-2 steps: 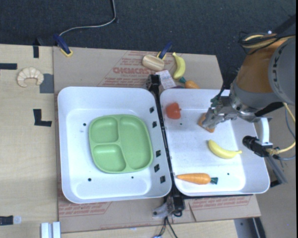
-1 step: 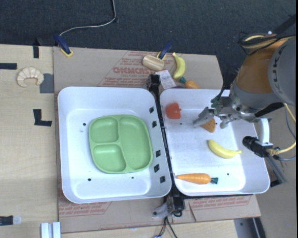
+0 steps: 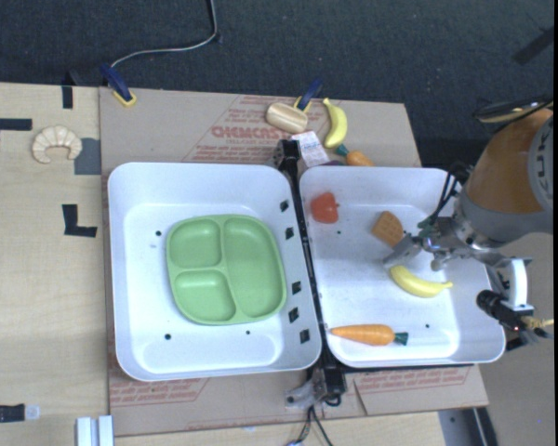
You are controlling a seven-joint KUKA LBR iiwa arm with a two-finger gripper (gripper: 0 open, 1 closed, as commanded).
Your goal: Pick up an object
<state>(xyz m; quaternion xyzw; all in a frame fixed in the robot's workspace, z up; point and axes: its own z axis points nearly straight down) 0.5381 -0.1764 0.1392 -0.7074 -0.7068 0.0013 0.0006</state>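
The right bin (image 3: pixel 446 179) holds a yellow banana (image 3: pixel 418 283), an orange carrot with a green top (image 3: pixel 363 334), a tan cracker-like piece (image 3: pixel 388 228) and a small red fruit (image 3: pixel 325 207). My gripper (image 3: pixel 418 256) reaches in from the right and hangs just above the banana's upper side. Its two fingers stand apart, open, with nothing between them. One fingertip (image 3: pixel 396 256) lies just below the tan piece. The carrot lies near the bin's front wall, apart from the gripper.
The left bin (image 3: pixel 130 193) holds a green divided plate (image 3: pixel 227 269). Behind the bins lie a bread roll (image 3: pixel 286 115), a second banana (image 3: pixel 335 124) and a small orange item (image 3: pixel 358 159). A croissant (image 3: pixel 56 143) sits on the bench at far left.
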